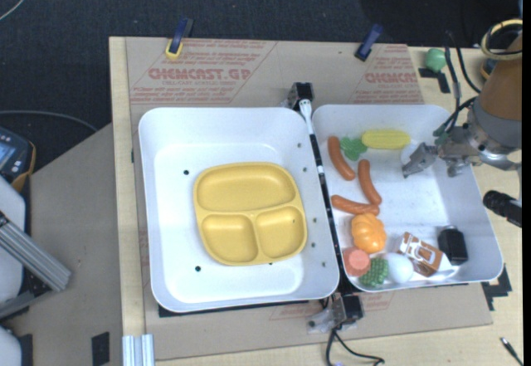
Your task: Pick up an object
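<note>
Brown board carries two white bins; the right bin (473, 190) holds a corn cob (386, 139) near its far wall, with sausages (367, 182) just beside it. Beside the cob, the gripper (425, 158) hangs with fingers apart, gripping nothing. Left of that bin sits a yellow tray (249, 212).

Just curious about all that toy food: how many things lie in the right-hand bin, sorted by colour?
Orange or red: 5, three sausages, an orange fruit, a red disc
Yellow: 1, corn
Green: 2
White: 1
Brown packet: 1
Black: 1
Total: 11
</note>
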Tool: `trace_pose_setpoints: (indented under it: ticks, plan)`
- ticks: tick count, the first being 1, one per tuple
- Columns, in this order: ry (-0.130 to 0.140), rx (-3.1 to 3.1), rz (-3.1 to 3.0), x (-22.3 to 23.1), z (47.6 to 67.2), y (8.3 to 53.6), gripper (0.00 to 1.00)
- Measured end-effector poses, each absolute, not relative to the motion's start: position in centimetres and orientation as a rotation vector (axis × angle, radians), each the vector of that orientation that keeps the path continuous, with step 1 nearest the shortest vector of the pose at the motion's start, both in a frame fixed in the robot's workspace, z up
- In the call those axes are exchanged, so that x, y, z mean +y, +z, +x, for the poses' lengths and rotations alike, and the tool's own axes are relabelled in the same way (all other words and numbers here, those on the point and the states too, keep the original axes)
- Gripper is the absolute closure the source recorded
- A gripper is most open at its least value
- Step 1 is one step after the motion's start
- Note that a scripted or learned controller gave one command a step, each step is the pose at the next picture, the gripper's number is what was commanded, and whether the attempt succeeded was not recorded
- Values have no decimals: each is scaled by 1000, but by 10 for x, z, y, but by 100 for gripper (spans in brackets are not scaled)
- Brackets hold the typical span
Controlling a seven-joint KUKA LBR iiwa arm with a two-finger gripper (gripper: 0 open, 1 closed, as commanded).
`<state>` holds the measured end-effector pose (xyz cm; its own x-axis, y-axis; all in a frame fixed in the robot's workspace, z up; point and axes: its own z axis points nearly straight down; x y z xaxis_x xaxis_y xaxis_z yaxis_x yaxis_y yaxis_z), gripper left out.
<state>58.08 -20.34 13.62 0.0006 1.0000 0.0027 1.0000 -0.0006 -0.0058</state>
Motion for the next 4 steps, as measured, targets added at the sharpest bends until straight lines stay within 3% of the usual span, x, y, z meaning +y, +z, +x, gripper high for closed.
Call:
trace_pose_setpoints:
  ticks: [1, 2, 4]
  plan:
    - [5, -2217, -2217, -202, 580, 83, 0]
    - [-1, -2222, -2223, -203, 582, 97, 100]
    - [-5, -2227, -2228, -215, 581, 220, 100]
